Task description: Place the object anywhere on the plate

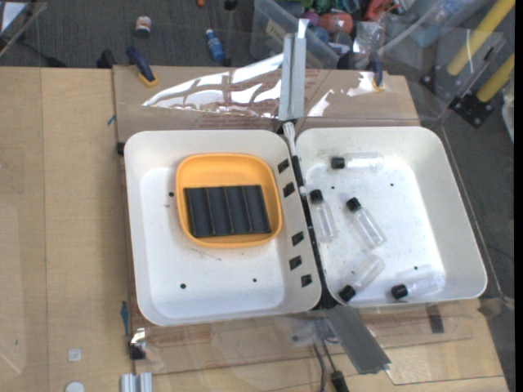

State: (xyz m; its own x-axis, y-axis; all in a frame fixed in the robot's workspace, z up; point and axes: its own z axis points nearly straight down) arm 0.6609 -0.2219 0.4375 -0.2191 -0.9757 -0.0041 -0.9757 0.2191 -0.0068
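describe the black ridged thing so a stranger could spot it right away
Look at the left white bin, which holds an orange plate with rounded corners. On that plate lies the black ridged block, a flat rectangle with parallel grooves running across it. Its neighbours in the right bin are small clear vials with black caps; it alone is dark, wide and ribbed.

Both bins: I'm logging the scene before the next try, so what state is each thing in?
Orange plate: in left bin, bearing a black ridged block lying flat.
Five clear vials, black caps: all in right bin, lying on their sides, capped.
Vial nearest the divider: apart from the rest.
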